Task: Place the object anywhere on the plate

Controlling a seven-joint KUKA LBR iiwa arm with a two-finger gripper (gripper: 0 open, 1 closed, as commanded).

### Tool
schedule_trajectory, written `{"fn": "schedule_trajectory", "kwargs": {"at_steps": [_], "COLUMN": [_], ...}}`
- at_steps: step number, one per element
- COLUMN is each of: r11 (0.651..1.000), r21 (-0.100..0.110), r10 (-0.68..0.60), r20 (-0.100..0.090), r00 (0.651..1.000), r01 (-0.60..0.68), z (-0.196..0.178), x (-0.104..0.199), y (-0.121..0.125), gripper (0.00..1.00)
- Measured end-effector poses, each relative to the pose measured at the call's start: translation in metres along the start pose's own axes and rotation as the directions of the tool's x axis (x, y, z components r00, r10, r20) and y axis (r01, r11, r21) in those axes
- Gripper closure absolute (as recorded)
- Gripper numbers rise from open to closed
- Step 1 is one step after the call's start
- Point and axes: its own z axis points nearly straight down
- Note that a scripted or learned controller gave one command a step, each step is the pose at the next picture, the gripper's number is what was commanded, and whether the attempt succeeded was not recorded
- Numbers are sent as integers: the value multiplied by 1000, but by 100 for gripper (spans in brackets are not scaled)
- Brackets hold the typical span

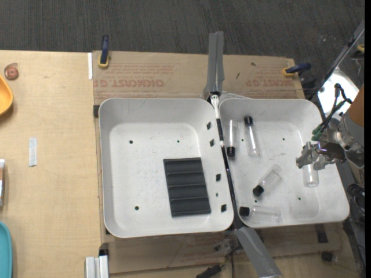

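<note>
Black plate (186, 187): we find it in left bin (116, 155).
Gripper (311, 168): we see it clenched on tube (312, 177), over right bin (290, 112).

A robotics laboratory workcell is appearing here, seen from above. Two shallow white bins, the left bin (116, 155) and the right bin (290, 114), are sitting side by side on a sheet of printed cardboard (151, 77) that clamps (104, 51) are pinning at its far corners. A plywood bench (46, 126) is extending to the left, over dark carpet (174, 10). Clear sample vials with black caps (250, 135) are lying in the right bin, and a black ribbed plate (186, 187) is lying in the left. Cabling and metal rig hardware (333, 106) are crowding the right side.
</note>
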Motion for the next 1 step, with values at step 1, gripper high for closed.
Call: {"fn": "schedule_trajectory", "kwargs": {"at_steps": [1], "r11": [999], "r21": [4], "r10": [-52], "r20": [0], "r00": [999], "r01": [52], "z": [35], "x": [64], "y": [12], "gripper": [100]}}
